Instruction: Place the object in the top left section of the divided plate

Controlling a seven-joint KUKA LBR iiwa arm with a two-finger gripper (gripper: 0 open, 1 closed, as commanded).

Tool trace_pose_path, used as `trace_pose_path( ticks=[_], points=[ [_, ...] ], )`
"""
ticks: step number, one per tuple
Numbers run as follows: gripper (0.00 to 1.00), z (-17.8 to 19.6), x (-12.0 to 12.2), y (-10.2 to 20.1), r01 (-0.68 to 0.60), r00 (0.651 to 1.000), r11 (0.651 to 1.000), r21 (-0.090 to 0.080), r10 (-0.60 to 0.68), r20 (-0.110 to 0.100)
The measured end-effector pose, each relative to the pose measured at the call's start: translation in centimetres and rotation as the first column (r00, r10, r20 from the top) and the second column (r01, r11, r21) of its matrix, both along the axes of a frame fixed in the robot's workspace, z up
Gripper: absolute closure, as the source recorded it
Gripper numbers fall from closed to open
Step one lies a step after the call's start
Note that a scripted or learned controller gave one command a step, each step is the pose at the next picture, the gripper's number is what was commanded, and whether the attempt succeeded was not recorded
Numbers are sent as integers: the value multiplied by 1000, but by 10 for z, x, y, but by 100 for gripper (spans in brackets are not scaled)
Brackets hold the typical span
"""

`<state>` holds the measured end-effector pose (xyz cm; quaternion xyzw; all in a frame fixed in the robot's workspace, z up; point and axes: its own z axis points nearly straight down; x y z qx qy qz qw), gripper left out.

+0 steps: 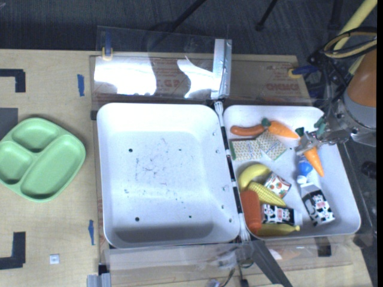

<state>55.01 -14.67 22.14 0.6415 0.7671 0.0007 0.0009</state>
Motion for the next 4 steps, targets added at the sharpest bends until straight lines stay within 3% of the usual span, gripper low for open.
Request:
trace_pose_path(
  ticks=[1,2,3,4],
  points=[
    [100,-43,-10,17,-421,907,907,1,421,-2],
    [100,-73,-39,11,-628,778,778,1,628,-2],
    [0,-73,-39,11,-628,778,778,1,628,-1],
    [0,-117,-53,35,-285,958,958,-3,285,2]
  ],
)
